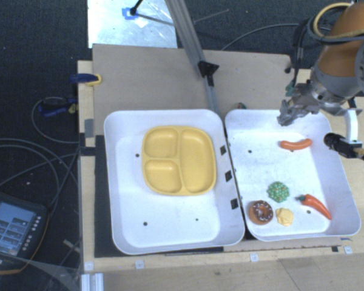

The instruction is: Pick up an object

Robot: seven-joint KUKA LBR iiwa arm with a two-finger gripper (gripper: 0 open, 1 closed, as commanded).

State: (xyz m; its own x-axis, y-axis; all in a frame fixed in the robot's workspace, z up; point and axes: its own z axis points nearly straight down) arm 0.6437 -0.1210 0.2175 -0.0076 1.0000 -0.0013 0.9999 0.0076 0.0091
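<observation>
My gripper (286, 117) hangs over the back edge of the right bin (255, 168), with nothing seen between its fingers. An orange sausage (295, 143) lies in that bin just in front of it and slightly right. Toward the bin's front lie a green bumpy ball (278, 191), a carrot (316, 204), a chocolate donut (261, 211) and a small yellow piece (284, 216).
The left bin (127, 217) holds a yellow divided plate (178, 160). A slanted grey pole (188, 35) crosses the back of the bench, ending between the bins. Cables and a pendant (9, 223) lie on the floor at left.
</observation>
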